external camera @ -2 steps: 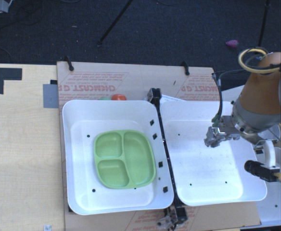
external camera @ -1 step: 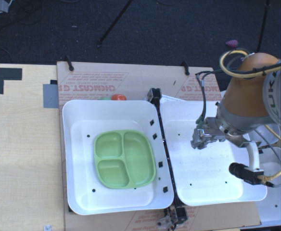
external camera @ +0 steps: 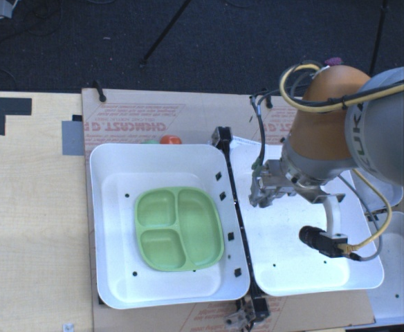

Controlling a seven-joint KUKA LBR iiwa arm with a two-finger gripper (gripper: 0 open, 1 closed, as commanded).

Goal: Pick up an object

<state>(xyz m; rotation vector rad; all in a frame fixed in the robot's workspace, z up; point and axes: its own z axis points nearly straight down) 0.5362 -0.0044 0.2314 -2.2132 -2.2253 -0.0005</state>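
Evidently the pick had not been made yet. The likeliest object to lift, a green divided plate (external camera: 179, 228) with three compartments, lay flat in the middle of the left bin (external camera: 112, 185), with nothing touching it. Beyond that bin's far rim, a small orange-red thing (external camera: 170, 140) and a hint of something green beside it peeked over the edge; what they were could not be told.

Across the black divider (external camera: 230, 206) from the plate, the tool (external camera: 263, 194) hung low over the right bin (external camera: 292, 268), near that bin's far left part and just beside the divider. Whether its fingers were spread or pressed together could not be told, since the grey wrist and the orange band above it covered much of the view from that angle. No object was seen between them. Near the tool, a black cylindrical fitting (external camera: 322, 241) with a yellow hose hung from the arm over the right bin's floor.

Judged from this, nothing had been secured. What remained was the whole of the job: bringing the tool to an object, closing on it, and lifting it clear. The plate, being flat and wide, would likely be awkward to pinch except by its rim.
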